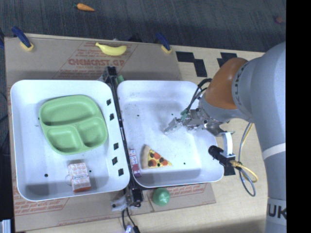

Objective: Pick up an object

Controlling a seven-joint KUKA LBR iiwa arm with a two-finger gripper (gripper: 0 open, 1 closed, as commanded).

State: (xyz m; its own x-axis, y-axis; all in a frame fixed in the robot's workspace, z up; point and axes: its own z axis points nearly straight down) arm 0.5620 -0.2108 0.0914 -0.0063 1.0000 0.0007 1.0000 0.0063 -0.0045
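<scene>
Hovering over the right bin (pixel 192 176), my gripper (pixel 174 125) hangs above bare white floor, with the toy pizza slice (pixel 154 158) lying below it toward the near wall.

From my seat the slice reads as a flat wedge with a tan crust edge, orange-yellow top and small red and green dots; it lies flat near the bin's front left corner, well apart from the gripper and not touching it. The metal fingers (pixel 170 125) point left, and I cannot tell how far apart they stand; nothing shows between them. The left bin (pixel 22 130) holds a smooth light-green divided tray (pixel 73 123) and a small printed carton (pixel 78 176). On the cardboard (pixel 73 62) behind lies a yellow toy banana (pixel 111 48); a green ball (pixel 161 196) sits in front.
</scene>
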